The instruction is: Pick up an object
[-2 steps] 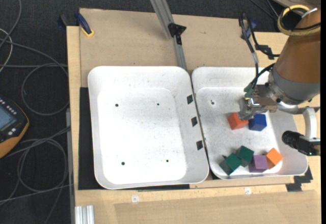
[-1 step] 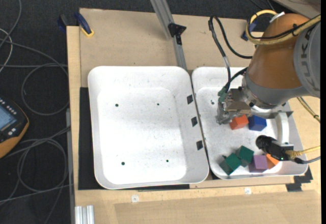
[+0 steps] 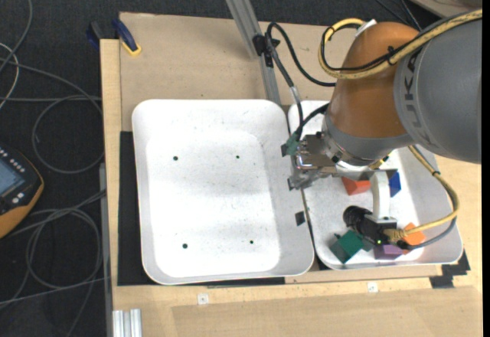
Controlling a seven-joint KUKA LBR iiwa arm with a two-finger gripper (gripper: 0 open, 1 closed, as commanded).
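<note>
My gripper hangs over the left rim of the right bin, by the divide between the two bins. Its two fingers stand apart with nothing between them, so it is open. Behind it in the right bin lie a red block, a blue piece, a green block, a purple piece and an orange piece. The arm's bulk hides the back of that bin.
The left bin is white with a few dark specks. A small black bit lies at the seam between the bins. A metal pole slants up behind the bins. Cables lie on the floor at left.
</note>
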